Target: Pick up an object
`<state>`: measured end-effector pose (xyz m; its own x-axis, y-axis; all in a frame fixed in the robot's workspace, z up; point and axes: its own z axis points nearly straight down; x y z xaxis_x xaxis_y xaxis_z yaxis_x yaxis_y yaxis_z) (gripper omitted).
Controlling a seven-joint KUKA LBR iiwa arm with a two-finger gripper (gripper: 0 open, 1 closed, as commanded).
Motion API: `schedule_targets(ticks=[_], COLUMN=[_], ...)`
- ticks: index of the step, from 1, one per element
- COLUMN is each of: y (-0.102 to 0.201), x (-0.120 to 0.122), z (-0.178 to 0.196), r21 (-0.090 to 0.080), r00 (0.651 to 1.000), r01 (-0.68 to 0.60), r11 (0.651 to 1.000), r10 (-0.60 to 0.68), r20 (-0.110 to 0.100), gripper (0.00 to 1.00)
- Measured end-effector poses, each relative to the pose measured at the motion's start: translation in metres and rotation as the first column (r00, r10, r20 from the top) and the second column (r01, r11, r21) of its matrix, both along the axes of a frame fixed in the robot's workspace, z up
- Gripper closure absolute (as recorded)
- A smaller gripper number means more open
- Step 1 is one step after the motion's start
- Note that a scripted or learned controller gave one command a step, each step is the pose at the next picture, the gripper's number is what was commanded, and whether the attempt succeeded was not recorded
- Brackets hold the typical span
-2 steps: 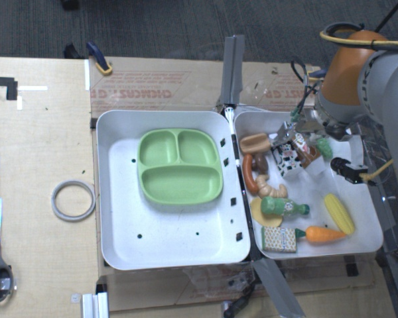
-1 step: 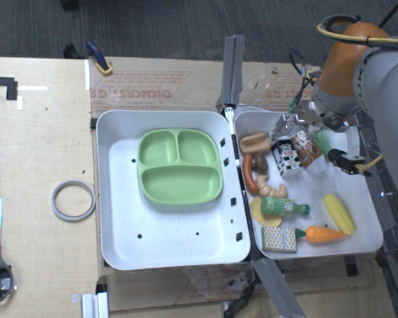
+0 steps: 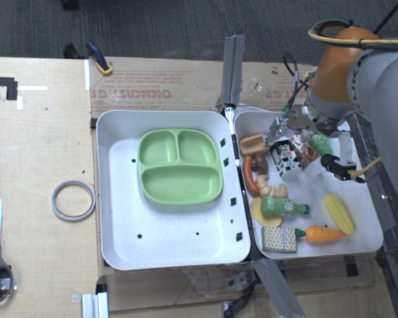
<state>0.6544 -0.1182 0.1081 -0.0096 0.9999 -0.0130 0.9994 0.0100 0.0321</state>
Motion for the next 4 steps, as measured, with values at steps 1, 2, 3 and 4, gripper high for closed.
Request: schedule_targets(ticks=[1, 2, 3, 4], y=[0.041, 0.018, 0.008, 0.008], x=[0.005, -0.001, -0.008, -0.023], z=[0.084, 0.006, 0.000, 0.000], r21=[0.011, 0.013, 0.014, -0.003], r00=[0.951, 0.953, 0.985, 0.984], r01=[0.309, 0.302, 0.174, -0.178], r11=[0.951, 0.953, 0.985, 0.984], r10=[-0.309, -0.302, -0.174, 0.178], r20=[-0.033, -0.010, -0.003, -0.001], gripper=[0.00, 0.00, 0.00, 0.00])
